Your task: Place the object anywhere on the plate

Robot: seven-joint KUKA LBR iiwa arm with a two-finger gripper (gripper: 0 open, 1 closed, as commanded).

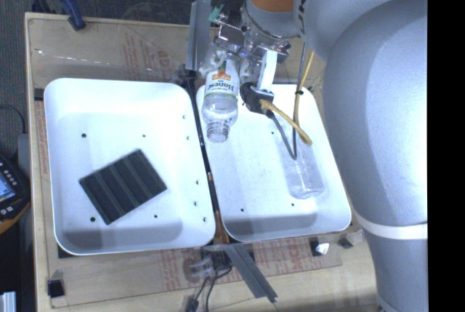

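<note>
A clear plastic bottle (220, 105) with a white label hangs neck-down over the wall between the two bins, at the right bin's far left corner. My gripper (225, 69) is just above it and shut on the bottle's upper end. In the left bin (65, 96), a dark ribbed rectangular plate (122, 185) lies flat toward the near left, well away from the bottle.
A clear, elongated plastic object (302, 174) lies along the right side of the right bin (254, 230). The arm's grey bulk covers the view's right side. A blue clamp (73, 12) sits on the bench's far left corner.
</note>
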